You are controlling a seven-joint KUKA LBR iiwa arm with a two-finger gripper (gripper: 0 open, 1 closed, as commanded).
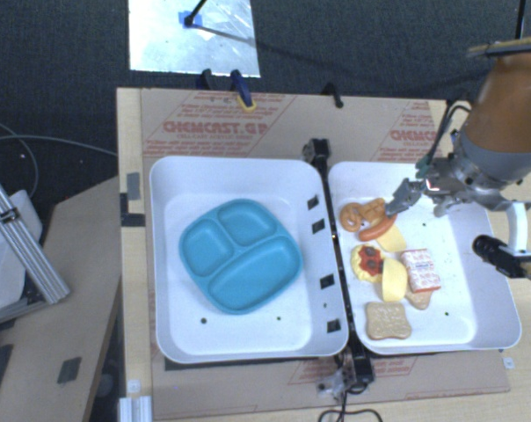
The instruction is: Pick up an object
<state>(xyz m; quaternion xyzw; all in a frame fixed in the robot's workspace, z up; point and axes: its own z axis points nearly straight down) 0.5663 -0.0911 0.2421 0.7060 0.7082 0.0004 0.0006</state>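
The right bin [487, 310] holds several toy foods. A brown pretzel [357, 213] and an orange sausage [377, 229] lie at its upper left. Below them are a yellow piece with red topping [367, 261], a yellow cheese wedge [394, 280], a red and white packet [421, 270], a tan cookie [418, 301] and a slice of toast [388, 321]. My gripper [403, 197] hangs low over the bin's upper left, just right of the pretzel and above the sausage. Nothing is visibly held in it.
The left bin [173, 328] carries a blue divided plate [240, 254]. A black divider [334, 262] runs between the bins. The arm [509, 126] crosses the right bin's upper right, with a black part [498, 255] by its right wall. A metal frame [19, 253] stands far left.
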